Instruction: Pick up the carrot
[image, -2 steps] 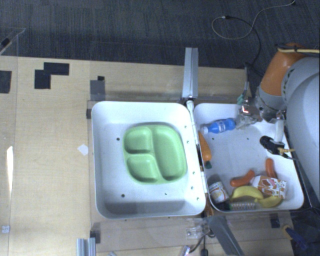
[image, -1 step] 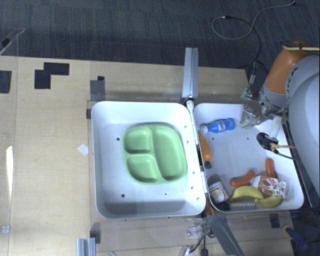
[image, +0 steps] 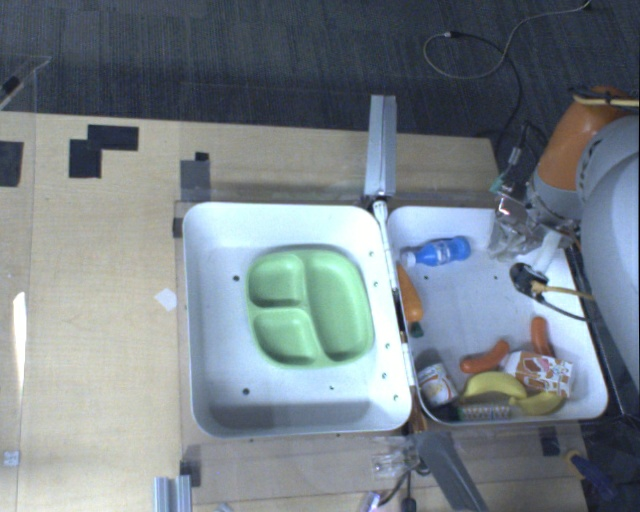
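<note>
The carrot (image: 407, 295) is a slim orange stick with a dark green end. It lies along the left wall of the right bin (image: 470, 305), pointing up and down the view. My gripper (image: 510, 240) hangs over the bin's far right corner, well to the right of the carrot and just past the blue bottle (image: 440, 250). Nothing shows between its tips.
A green divided plate (image: 308, 305) sits in the left bin (image: 215, 330). The right bin's near end is crowded with a small can (image: 435, 383), two sausages (image: 485, 355) (image: 541, 335), a banana (image: 512, 390) and a printed carton (image: 545, 372).
</note>
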